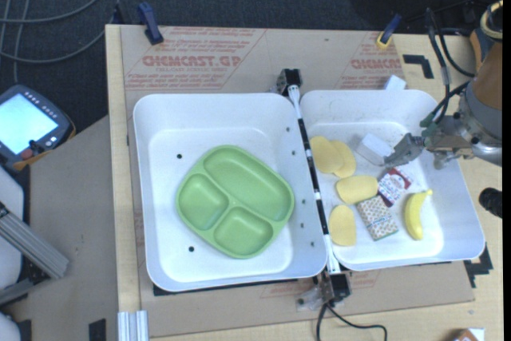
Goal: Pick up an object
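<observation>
We start with the left bin (152, 172), which holds a green divided plate (234, 200) at its centre. The right bin (459, 239) carries the small items: pale yellow chips (333, 156) at nine o'clock, another yellow piece (356, 188) near the centre, one more (342, 225) at seven, a patterned box (377, 218) at six and a banana (415, 213) at five. The gripper (405, 152) hangs over the bin's upper middle; whether it is released or clenched we cannot tell. We judge the banana light, firm and smooth, best taken across its middle, where it lies clear of its neighbours.
</observation>
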Robot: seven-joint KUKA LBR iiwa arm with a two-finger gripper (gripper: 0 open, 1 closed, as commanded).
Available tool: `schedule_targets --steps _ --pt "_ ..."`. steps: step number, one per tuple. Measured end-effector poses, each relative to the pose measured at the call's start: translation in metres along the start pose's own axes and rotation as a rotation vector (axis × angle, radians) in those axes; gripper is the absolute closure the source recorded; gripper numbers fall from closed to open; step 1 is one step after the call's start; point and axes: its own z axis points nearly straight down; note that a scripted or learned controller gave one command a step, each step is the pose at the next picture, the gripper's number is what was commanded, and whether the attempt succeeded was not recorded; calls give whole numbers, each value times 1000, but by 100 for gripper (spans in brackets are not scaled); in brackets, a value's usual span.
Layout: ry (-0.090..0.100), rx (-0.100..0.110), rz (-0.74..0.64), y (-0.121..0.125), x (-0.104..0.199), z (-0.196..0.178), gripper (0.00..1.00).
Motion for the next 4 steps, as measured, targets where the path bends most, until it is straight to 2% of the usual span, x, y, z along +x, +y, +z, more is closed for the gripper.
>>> schedule_targets --steps 1,2,3,4 --pt "-1 1 2 -13 -62 97 0" --pt "0 -5 0 -24 -67 164 0" --pt "-2 -10 1 -23 -67 154 100" --pt "-1 -3 -1 12 -9 167 100"
